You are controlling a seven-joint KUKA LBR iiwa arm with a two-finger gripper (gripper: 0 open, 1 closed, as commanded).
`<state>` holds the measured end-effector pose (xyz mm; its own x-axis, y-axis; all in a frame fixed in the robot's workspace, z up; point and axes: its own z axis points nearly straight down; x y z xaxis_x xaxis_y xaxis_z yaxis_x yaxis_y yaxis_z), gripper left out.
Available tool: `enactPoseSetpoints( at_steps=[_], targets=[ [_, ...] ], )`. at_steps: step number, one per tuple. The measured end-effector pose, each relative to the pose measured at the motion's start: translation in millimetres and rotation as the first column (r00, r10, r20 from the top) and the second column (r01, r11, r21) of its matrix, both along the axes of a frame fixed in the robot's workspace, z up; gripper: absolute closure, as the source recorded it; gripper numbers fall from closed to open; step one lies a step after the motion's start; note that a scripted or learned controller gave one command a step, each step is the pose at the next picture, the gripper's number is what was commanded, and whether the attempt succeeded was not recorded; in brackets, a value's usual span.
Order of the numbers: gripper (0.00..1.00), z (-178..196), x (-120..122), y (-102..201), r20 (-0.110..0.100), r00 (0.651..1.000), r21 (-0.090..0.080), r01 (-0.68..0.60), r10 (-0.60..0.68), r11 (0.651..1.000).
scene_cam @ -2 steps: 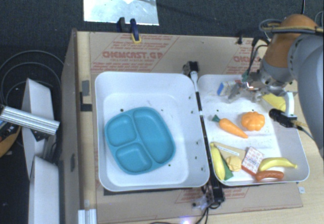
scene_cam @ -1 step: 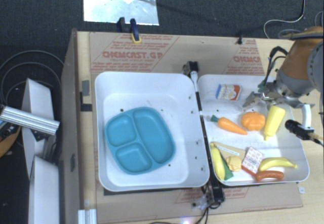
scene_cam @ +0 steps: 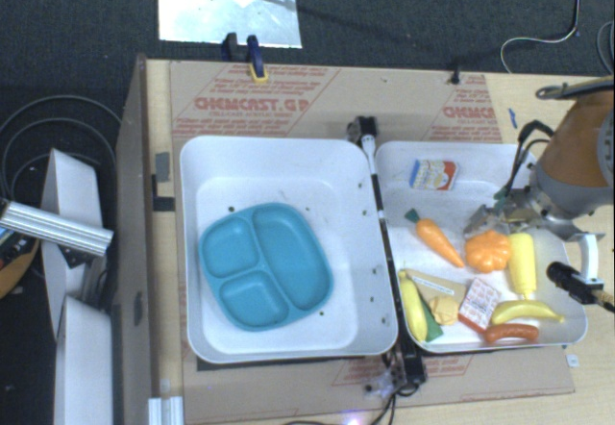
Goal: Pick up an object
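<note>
Two white bins: the left bin and the right bin just beside it. Inside the left bin, one blue divided plate. Inside the right bin: one small carton at its far side, one carrot, one orange pumpkin-like piece, one yellow corn cob, two bananas, one sausage, one red-and-white packet, and one pale cracker-like piece near the bin's front

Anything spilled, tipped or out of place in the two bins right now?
Nothing stands out. The blue divided plate lies flat in the left bin. The toy foods, including the carrot and banana, lie loose inside the right bin. None hangs over a rim.
</note>
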<state>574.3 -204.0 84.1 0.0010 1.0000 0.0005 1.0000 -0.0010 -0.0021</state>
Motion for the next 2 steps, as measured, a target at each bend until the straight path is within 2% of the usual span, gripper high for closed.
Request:
enactPoseSetpoints(
  at_steps=[1,2],
  targets=[
    [0.00,53,70,85,0.013,1.000,0.000,-0.015,0.015,1.000],
    [0.00,10,31,123,-0.002,1.000,0.002,-0.008,0.008,1.000]
  ],
)
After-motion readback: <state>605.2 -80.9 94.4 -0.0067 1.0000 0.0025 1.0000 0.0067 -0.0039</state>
